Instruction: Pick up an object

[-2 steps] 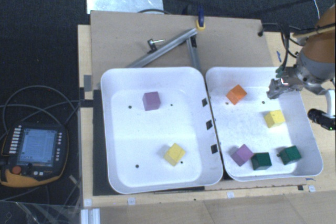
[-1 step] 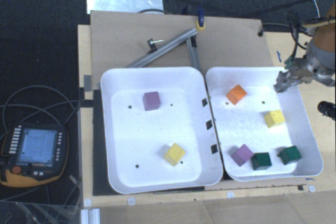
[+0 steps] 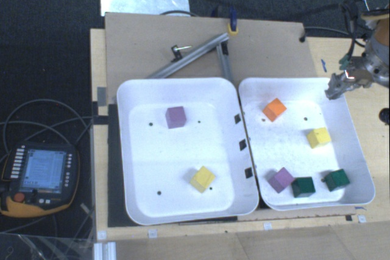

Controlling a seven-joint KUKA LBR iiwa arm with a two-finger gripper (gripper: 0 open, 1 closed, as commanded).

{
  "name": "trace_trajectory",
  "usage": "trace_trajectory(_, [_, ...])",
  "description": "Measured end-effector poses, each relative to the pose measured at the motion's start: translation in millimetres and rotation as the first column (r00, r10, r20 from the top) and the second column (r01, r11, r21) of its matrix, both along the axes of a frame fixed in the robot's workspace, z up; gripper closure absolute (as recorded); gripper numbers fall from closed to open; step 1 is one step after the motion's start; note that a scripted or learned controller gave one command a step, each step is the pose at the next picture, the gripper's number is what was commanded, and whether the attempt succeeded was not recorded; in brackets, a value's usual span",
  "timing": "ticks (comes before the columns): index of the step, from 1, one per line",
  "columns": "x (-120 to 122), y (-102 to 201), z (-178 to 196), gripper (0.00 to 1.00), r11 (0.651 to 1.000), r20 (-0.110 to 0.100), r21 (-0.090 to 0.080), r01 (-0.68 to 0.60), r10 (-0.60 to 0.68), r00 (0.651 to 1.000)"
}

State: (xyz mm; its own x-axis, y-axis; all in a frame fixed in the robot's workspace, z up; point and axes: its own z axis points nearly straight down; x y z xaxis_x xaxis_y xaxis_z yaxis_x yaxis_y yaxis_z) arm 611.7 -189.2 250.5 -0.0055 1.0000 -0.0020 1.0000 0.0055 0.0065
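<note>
Nearest the camera, a tan surface point(image 3: 292, 240) carries two white bins: the left bin point(image 3: 131, 131) holds a purple cube point(image 3: 175, 117) and a yellow cube point(image 3: 202, 179); the right bin point(image 3: 359, 189) holds an orange cube point(image 3: 274, 109), a yellow block point(image 3: 319, 137), a purple block point(image 3: 281, 179) and two green cubes point(image 3: 303, 186) point(image 3: 336, 179). Dark carpet point(image 3: 49, 21) surrounds everything, with a control pendant point(image 3: 39, 176) at left (its screen text unreadable). At the right bin's upper right corner sits the claw point(image 3: 337, 87), apparently carrying nothing; I cannot tell how it stands.
</note>
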Motion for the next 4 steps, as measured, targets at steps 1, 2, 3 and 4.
trace_trajectory(1, [-13,49,-12,1.00,1.000,-0.006,0.003,-0.004,0.004,1.000])
trace_trajectory(2, [-25,101,-2,1.00,1.000,-0.005,0.004,-0.005,0.005,1.000])
trace_trajectory(3, [-39,161,1,1.00,1.000,-0.006,0.005,-0.006,0.006,1.000])
trace_trajectory(4, [-54,211,8,1.00,1.000,-0.006,0.005,-0.006,0.006,1.000])
